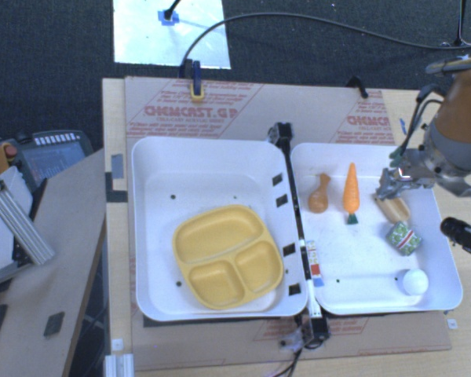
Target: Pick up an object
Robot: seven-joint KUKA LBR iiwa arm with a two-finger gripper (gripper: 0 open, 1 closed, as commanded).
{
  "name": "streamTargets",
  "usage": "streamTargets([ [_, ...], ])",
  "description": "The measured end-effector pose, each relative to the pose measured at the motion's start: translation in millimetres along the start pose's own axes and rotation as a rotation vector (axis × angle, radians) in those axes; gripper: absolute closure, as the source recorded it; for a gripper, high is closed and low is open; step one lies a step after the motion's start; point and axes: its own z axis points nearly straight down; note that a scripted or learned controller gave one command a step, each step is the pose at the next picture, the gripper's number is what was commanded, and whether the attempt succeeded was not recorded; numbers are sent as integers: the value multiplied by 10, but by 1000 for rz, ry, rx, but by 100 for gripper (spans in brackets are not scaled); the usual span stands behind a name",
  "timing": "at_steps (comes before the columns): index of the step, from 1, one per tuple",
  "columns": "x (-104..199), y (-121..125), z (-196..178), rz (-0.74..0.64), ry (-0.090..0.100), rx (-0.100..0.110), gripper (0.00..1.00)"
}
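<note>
The right bin (361,297) holds several small objects. An orange carrot (351,188) lies upright beside a tan pear-shaped piece (319,195). A tan wooden block (393,209) lies near the bin's right side, with a green patterned object (404,238) just below it and a white ball (414,281) in the near right corner. My gripper (392,182) hangs at the right of this bin, directly above the upper end of the tan block and partly hiding it. Nothing visibly hangs from it.
The left bin (157,171) carries a yellow divided plate (228,255). A black ridge (292,210) separates the bins. A black cable (314,22) runs across the back. A grey side table (47,250) with a controller stands at the left.
</note>
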Motion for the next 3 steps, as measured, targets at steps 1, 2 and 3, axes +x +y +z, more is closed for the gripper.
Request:
streamTargets([
  [1,490,-166,-48,-4,3,5,100],
  [2,1039,-219,86,-5,4,5,100],
  [3,1608,-248,25,-6,4,5,100],
])
